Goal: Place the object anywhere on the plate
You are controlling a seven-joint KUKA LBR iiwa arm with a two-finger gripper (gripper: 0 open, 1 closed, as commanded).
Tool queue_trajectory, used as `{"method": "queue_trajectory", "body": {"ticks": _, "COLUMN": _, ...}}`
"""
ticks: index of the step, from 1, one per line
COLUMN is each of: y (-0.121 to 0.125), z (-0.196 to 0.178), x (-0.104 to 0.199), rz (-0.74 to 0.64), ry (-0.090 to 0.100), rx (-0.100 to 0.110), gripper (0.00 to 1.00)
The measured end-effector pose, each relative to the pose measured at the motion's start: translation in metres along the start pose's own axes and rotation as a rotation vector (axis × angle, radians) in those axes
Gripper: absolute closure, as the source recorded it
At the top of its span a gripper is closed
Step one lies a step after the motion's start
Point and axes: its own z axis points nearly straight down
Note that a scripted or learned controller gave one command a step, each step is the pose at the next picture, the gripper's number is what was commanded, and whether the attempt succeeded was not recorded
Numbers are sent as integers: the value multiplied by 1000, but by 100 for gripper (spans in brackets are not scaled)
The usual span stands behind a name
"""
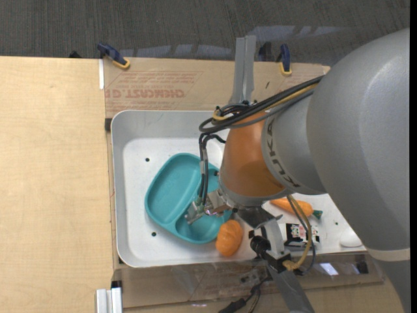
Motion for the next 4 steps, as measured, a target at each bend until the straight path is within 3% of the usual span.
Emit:
{"method": "queue_trajectory", "body": {"ticks": 1, "y": -1, "z": -8, "x": -2, "rz": 5, "ry": 1, "rx": 5, "gripper": 100}}
{"method": "queue_trajectory", "body": {"ticks": 2, "y": 16, "z": -2, "x": 42, "rz": -156, "ry": -6, "rx": 1, "gripper": 100}}
{"method": "queue_trajectory", "body": {"ticks": 3, "y": 68, "z": 0, "x": 53, "rz": 109, "ry": 0, "rx": 9, "gripper": 100}}
{"method": "queue_trajectory", "body": {"ticks": 4, "y": 30, "z": -4, "x": 85, "rz": 267, "ry": -3, "rx": 2, "gripper": 100}}
